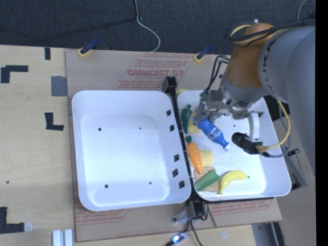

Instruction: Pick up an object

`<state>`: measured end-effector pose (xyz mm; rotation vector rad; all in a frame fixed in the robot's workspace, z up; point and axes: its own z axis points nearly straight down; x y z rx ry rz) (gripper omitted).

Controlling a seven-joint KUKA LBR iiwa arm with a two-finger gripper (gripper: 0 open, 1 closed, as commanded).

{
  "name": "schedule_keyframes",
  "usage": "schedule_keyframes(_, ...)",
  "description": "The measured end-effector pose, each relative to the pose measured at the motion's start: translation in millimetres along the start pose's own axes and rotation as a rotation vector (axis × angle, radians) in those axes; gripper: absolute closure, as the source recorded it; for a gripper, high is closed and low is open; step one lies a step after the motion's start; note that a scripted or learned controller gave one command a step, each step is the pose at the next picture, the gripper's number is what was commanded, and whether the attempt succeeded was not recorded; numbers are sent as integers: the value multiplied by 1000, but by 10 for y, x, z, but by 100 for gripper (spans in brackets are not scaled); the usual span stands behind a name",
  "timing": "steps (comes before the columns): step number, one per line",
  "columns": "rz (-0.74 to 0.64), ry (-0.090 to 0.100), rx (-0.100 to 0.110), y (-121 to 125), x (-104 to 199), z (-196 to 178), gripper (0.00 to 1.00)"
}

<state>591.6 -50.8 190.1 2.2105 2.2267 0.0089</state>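
Here the right bin (pixel 274 186) holds a carrot (pixel 194 157) and banana (pixel 231 179); the gripper (pixel 209 118) grasps a blue bottle (pixel 212 132).

Grey arm with orange band reaches in from right, wrist bent down, gripper (pixel 207 118) low over right bin's upper-left part.

Two smooth glossy white plastic bins (pixel 82 137) on matt brown cardboard sheet (pixel 148 73); shiny plastic-looking blue bottle (pixel 212 132).
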Motion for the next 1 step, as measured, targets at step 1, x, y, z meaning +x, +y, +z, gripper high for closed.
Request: schedule_keyframes(1, 0, 1, 4, 177, 529, -292, 100)
